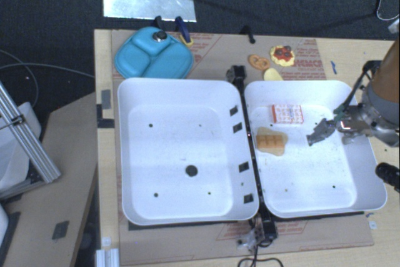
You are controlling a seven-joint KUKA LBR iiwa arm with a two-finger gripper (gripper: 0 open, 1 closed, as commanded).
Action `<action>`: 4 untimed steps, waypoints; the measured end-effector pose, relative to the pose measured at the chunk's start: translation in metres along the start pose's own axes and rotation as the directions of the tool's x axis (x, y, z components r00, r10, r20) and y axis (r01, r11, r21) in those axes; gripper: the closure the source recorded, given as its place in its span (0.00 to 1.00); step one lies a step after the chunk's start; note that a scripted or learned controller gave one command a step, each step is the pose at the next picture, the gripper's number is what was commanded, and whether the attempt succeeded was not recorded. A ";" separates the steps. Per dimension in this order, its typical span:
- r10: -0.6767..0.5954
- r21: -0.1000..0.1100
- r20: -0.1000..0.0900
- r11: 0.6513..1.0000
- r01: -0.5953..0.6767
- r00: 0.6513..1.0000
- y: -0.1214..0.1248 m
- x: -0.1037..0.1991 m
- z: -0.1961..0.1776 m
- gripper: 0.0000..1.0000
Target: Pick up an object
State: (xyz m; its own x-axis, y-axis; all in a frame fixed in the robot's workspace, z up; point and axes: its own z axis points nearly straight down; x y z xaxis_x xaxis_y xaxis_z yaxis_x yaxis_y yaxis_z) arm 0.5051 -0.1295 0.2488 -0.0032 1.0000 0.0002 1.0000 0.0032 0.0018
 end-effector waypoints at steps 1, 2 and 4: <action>0.008 0.007 0.001 1.000 -0.008 1.000 -0.007 -0.061 0.092 0.00; 0.002 -0.009 0.001 1.000 -0.002 1.000 -0.012 -0.077 0.163 0.00; -0.004 -0.006 0.003 1.000 0.004 1.000 0.060 -0.076 0.156 1.00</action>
